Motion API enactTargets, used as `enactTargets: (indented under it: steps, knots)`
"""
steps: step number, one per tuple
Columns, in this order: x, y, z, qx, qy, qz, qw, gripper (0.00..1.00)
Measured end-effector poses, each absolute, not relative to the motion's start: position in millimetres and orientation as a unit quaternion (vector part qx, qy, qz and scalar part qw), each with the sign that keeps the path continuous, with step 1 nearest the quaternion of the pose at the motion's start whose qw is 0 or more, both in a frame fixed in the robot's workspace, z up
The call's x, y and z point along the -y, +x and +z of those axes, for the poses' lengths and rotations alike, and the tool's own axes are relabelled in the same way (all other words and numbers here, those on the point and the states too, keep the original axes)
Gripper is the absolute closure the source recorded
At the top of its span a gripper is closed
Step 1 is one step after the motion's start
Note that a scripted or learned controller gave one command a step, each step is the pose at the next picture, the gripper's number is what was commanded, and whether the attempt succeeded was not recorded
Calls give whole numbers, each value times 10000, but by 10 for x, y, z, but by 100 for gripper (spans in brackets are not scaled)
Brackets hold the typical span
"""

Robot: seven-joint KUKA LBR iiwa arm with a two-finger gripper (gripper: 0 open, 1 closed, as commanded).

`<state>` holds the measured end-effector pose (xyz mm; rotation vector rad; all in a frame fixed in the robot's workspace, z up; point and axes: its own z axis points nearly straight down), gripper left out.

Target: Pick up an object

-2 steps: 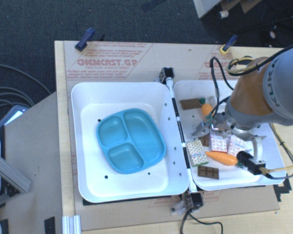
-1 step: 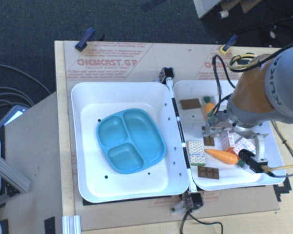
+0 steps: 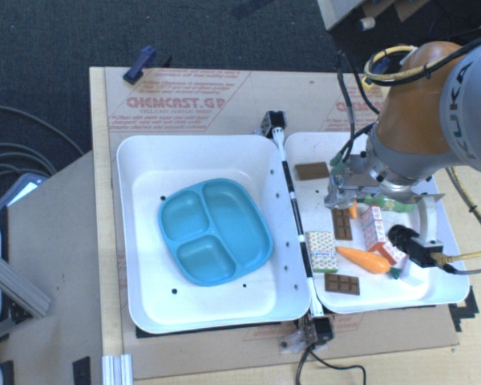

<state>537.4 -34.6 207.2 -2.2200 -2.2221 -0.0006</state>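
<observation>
Brown bar point(image 3: 342, 228), the likeliest thing to be picked, lies flat near the middle of the bin point(image 3: 442, 292) on the arm's side, its long axis running toward that bin's front edge. The pincer point(image 3: 345, 204) hangs just above the bar's far end; whether it is wide or narrow cannot be told, since the wrist covers it.

A pink-and-white box point(image 3: 374, 229) lies just beside the bar on the side away from the shared wall. A patterned card point(image 3: 322, 248) lies near it on the shared-wall side, and a carrot point(image 3: 362, 259) lies across, just beyond the bar's near end. A chocolate block point(image 3: 341, 284) rests by the front edge, and a brown tile point(image 3: 311, 171) sits toward the back edge.

To do the step well, the descent should be centred on the bar and the closing line set across its short width. That way the box and the carrot are not caught with it. The bar is thin and flat, so the pincer probably has to reach nearly to the bin floor.

A small orange scrap point(image 3: 353, 212) at the pincer's tip is too small to identify. The arm point(image 3: 417, 111) hides the bin's back corner. The other bin point(image 3: 136, 215) holds a blue divided plate point(image 3: 215, 231), and both bins stand on the tabletop point(image 3: 184, 103).
</observation>
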Motion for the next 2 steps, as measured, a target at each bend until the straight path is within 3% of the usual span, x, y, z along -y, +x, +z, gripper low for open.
enactTargets:
  steps: [1, 2]
  knots:
    - [239, 5193, 2387, 7075, -7067, -1, -1, 100]
    - [239, 5192, 2386, 7074, -7068, 0, 1, 0]
